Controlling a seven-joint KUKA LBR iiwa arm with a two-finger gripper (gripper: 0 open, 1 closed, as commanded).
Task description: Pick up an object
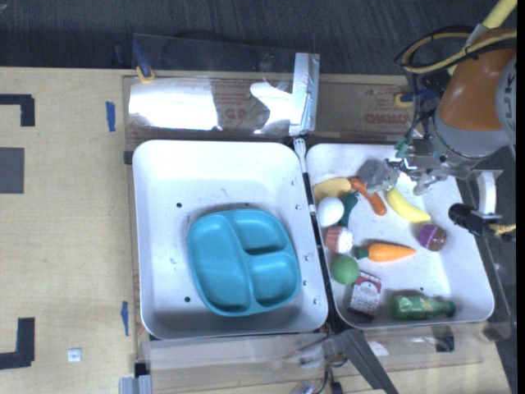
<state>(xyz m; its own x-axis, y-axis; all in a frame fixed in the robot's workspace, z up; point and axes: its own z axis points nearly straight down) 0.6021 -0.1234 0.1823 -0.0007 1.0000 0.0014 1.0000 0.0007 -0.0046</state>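
Note:
My gripper (pixel 408 175) hangs over the back of the right bin (pixel 480 290), open, with nothing seen between its fingers. A yellow banana (pixel 408 206) lies just below it. To its left are a grey piece (pixel 372 171), a small orange carrot (pixel 372 197) and a yellow fruit (pixel 331 187). Also in this bin are a white egg (pixel 330 213), a purple onion (pixel 431 236), a large carrot (pixel 390 253), a green lime (pixel 345 269), a red carton (pixel 366 293) and a green bottle (pixel 422 306).
The left bin (pixel 164 179) holds a blue divided plate (pixel 244 261). A clear plastic sheet (pixel 213 97) stands behind the left bin. Cables and the arm's orange band (pixel 472 89) crowd the back right. A black bracket (pixel 476 217) overhangs the right bin's edge.

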